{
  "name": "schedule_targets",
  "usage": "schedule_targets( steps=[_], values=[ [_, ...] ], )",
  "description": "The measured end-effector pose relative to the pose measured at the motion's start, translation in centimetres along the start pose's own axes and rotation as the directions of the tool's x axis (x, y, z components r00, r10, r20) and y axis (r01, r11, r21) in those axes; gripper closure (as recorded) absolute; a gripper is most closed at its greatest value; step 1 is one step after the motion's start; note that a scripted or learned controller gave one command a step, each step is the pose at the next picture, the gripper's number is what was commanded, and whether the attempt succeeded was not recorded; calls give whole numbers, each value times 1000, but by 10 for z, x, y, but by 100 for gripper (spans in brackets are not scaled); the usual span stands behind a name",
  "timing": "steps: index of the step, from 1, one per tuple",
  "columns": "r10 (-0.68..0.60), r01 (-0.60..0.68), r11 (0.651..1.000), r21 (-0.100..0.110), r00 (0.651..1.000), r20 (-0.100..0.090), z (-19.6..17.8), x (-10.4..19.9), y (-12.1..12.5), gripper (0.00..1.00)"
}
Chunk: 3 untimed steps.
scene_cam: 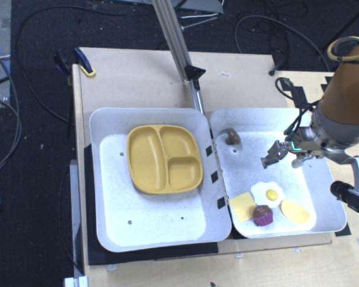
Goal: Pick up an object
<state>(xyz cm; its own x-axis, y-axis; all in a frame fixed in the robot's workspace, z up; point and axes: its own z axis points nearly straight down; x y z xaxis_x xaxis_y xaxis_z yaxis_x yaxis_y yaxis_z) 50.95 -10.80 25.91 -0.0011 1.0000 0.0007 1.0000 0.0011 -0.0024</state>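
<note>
Bins are sitting side by side, two in all. The left bin is holding one yellow divided plate. The right bin is holding five items: brown piece, cheese slice, purple cupcake, fried egg, yellow chip. The gripper is hovering above, fingers spread, grasping nothing.

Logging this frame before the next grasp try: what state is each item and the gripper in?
divided plate: upright in left bin, nothing in it
fried egg: flat, right bin
cheese slice: flat
purple cupcake: beside egg
brown piece: loose
gripper: nothing between its fingers
</note>
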Motion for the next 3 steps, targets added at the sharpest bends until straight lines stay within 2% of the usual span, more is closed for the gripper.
schedule_targets(
  steps=[1, 3],
  values=[
    [0, 0, 1000, -2, 1000, 1, 0, 0, 0, 0],
    [2, -2, 1000, 2, 1000, 0, 107, -12, 14, 0]
  ],
)
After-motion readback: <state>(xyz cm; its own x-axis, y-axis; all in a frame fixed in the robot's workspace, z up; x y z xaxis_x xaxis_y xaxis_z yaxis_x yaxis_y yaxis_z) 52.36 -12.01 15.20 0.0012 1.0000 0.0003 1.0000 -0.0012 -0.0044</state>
